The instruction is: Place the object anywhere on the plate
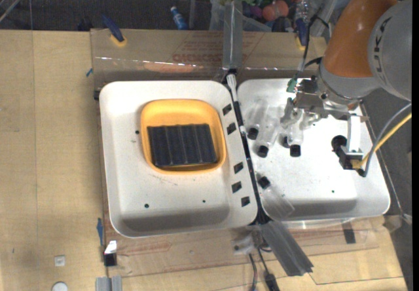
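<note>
Already dark object (181,144) on yellow plate (149,116)

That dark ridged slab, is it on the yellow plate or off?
On: the slab lies flat inside the plate rim.

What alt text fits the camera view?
A dark ridged block lies on an orange plate in the left white bin. The arm's gripper hangs over the right bin, away from the plate.
</note>
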Controlling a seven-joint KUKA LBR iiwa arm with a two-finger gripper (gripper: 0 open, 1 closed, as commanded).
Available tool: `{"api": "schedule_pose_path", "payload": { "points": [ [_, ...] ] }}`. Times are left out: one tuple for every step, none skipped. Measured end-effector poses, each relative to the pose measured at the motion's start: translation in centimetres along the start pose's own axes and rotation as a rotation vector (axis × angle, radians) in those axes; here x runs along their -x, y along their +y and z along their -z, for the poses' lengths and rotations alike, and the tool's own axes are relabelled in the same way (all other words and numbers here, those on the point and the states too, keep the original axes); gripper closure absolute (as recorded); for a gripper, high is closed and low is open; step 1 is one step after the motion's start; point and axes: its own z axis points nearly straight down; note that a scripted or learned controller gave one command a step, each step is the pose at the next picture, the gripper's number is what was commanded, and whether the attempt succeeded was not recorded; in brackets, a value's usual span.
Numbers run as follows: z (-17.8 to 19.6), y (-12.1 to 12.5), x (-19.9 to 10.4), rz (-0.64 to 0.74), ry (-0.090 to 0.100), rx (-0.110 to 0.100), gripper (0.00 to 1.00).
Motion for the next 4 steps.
{"api": "schedule_pose_path", "payload": {
  "points": [
    [-1.0,5.9,-2.7,0.028,-0.002,-0.001,1.0],
    [-0.9,5.9,-4.7,0.101,-0.003,-0.001,1.0],
    [-0.9,5.9,-4.8,0.102,-0.002,-0.001,0.0],
    [0.4,5.0,-11.5,0.39,-0.001,0.003,0.0]
  ]
}}
